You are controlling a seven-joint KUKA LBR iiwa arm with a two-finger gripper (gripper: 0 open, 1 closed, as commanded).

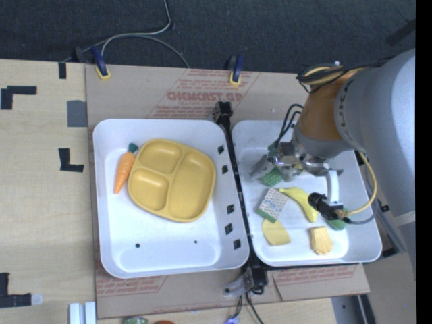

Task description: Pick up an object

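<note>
Nearest the camera, along the front of the right bin (364, 252), lie a flat yellow wedge (275, 233) and a ribbed corn cob (321, 241). To the left, a glossy yellow divided plate (171, 179) and a carrot (122, 171) rest in the left bin (108, 248). Rightward, the gripper (278, 167) hangs low over a small green piece (271, 177) beside a checked sponge (272, 204) and a curved banana (301, 202); whether the jaws are apart cannot be told, and nothing looks lifted yet.
</note>
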